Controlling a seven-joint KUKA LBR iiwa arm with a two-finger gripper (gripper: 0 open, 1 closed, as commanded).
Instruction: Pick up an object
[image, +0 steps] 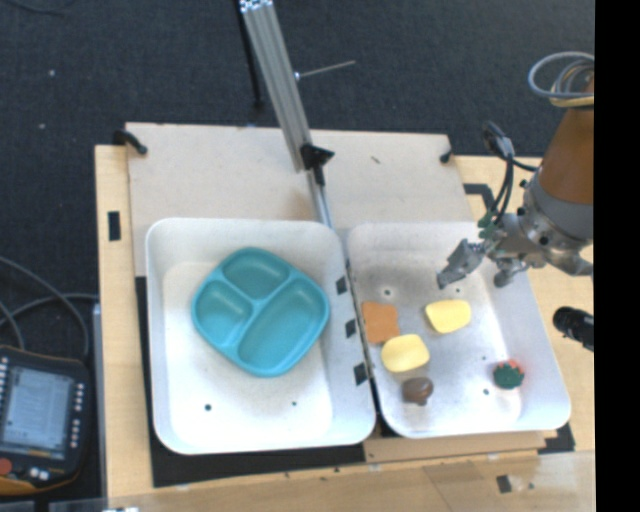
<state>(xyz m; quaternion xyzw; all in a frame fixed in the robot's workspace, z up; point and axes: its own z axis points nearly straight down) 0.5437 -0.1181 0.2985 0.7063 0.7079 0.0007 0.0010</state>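
yellow soft-looking piece (448, 316) sits in the right bin (540, 400), just at 6 o'clock from the gripper (478, 267), apart from it. its long axis runs roughly 9 to 3. gripper fingers look spread, holding nothing. piece is pale yellow, rounded, blocky, lying flat.

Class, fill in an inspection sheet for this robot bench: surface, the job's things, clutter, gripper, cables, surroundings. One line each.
Surface: bench bears left bin and right bin, side by side.
Job's things: in right bin, orange square, two yellow pieces, brown lump, green-red item.
Clutter: teal divided tray in left bin.
Gripper: gripper above right bin, holding nothing.
Cables: loops over the arm; cables on floor at left.
Surroundings: dark carpet, metal rail, pendant screen.
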